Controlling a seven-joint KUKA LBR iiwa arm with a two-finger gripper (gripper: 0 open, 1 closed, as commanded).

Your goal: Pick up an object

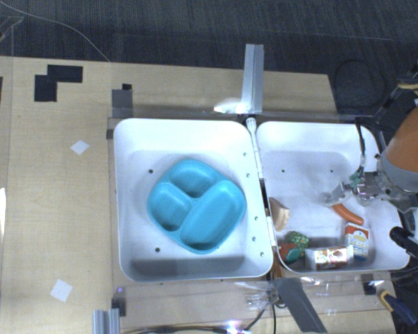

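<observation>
Several small objects lie in the right bin (313, 145): an orange carrot-like piece (348, 213), a small carton (359, 243), a box (329, 257), a green item (296, 241) and a pale piece (280, 216) by the divider. The gripper (343, 194) hangs low just above the carrot piece, arm reaching in from the right; its grip cannot be told. A blue divided plate (196, 205) sits in the left bin (132, 186).

This is a robotics lab or test cell. A plywood bench (49, 207) carries two white bins (129, 207) clamped by aluminium brackets (253, 78), with black marker patches (56, 81) stuck on it. Cables (49, 26) trail over dark carpet (195, 16) behind.
</observation>
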